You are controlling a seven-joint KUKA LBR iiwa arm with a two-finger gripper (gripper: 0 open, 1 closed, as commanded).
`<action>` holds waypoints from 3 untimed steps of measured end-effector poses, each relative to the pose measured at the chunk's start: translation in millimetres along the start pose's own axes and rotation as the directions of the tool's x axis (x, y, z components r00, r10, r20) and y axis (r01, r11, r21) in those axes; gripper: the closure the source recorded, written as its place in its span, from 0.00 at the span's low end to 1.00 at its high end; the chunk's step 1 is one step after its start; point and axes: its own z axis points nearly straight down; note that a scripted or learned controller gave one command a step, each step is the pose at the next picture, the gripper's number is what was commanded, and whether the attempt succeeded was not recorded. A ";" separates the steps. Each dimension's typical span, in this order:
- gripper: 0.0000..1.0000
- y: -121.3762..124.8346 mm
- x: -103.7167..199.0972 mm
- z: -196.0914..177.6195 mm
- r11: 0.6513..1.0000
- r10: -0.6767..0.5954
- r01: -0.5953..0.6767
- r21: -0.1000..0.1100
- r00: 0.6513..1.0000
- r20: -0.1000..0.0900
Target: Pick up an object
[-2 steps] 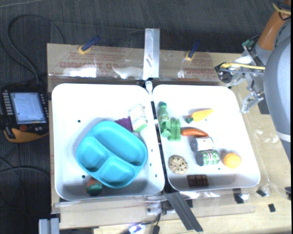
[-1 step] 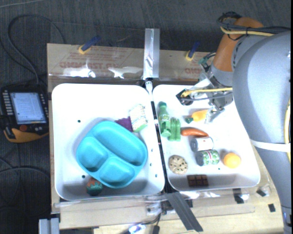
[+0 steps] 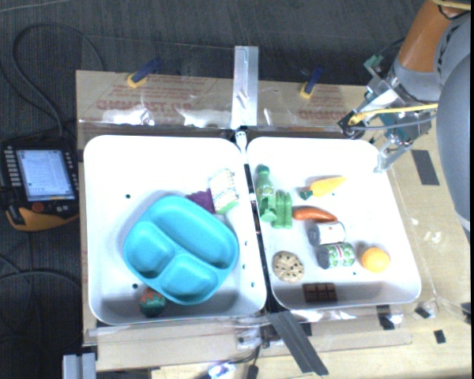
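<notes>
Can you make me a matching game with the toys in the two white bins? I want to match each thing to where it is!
Things:
1. blue tray
2. cookie
3. orange ball
4. corn

Places:
A. right bin, close to its right wall
B. left bin, in the middle
C. right bin, toward the far edge
D. right bin, near the front, close to the divider

Pairs: 1-B, 2-D, 3-A, 4-C
</notes>
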 end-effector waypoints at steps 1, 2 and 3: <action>0.00 -95.5 28.9 77.3 0.998 -0.058 0.058 0.004 0.998 0.002; 0.00 -45.2 16.4 16.1 0.968 0.250 -0.250 0.003 0.968 0.001; 0.00 17.6 -17.1 -34.9 0.961 0.275 -0.275 -0.001 0.961 0.000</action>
